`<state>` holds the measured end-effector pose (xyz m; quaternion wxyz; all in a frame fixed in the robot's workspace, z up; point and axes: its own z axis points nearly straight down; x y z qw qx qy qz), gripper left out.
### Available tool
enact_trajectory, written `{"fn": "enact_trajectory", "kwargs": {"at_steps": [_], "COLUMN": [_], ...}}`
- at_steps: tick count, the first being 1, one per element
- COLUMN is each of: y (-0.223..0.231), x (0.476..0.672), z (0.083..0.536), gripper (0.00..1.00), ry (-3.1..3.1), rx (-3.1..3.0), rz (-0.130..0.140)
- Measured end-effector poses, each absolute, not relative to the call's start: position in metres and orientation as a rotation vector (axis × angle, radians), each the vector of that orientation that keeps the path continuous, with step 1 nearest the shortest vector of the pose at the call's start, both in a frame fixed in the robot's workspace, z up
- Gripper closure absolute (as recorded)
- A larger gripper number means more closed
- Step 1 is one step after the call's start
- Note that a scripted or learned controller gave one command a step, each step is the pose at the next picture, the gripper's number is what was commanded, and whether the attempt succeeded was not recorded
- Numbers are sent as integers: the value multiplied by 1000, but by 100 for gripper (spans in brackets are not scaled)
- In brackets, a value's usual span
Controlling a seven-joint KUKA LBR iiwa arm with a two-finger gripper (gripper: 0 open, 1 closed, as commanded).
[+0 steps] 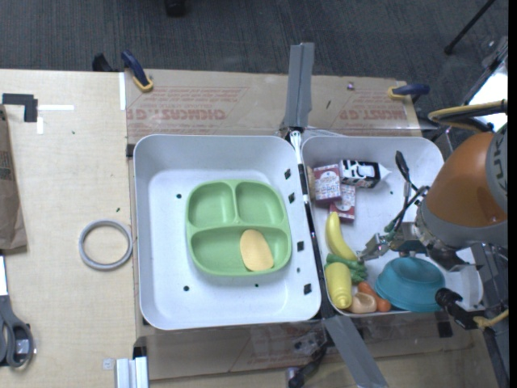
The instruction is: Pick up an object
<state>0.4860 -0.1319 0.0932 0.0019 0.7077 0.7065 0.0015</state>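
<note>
In the right-hand white bin (420, 148), low and toward its middle, my gripper (373, 249) hangs above the clutter, and from this angle I cannot tell whether it is spread or pressed together. Nothing shows in its grasp. Just beside it at nine o'clock lies the yellow plastic banana (339, 234), curved, running top to bottom along the bin's left wall. At four o'clock from me sits the round blue plastic bowl (412, 283), partly under my wrist. At seven o'clock there's a stubby yellow toy corn cob (338, 283), touching the banana's lower end, with a small orange toy carrot (376, 294) and a pale peach-coloured toy piece (363, 303) tucked between the cob and the bowl.

Up at twelve o'clock in the same bin: a red-brown printed packet (327, 182), a smaller dark red packet (346, 203) below it, a black-and-white carton (360, 172) lying on its side, and a black-handled spoon (401, 170) slanting down toward me.

Over at nine o'clock, the left white bin (153, 241) holds a green three-section plastic plate (234, 208); a yellow oval toy (257, 250) lies in its wide lower section.

Further out at nine o'clock, on the wooden bench (65, 152), a grey ring (105, 243) lies flat, well apart from both bins, and a brown paper bag (10, 192) lies at the edge.
</note>
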Motion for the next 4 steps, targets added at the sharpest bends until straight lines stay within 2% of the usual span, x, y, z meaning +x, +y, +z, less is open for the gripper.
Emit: {"fn": "enact_trajectory", "kwargs": {"at_steps": [1, 2, 3, 4], "y": [-65, -48, -69, -101], "x": [478, 478, 535, 492], "z": [191, 191, 191, 99], "gripper": [0, 0, 0, 0], "ry": [2420, 2884, 2799, 3015], "rx": [2003, 1245, 1426, 884], "rz": [-2, 0, -2, -1]}}
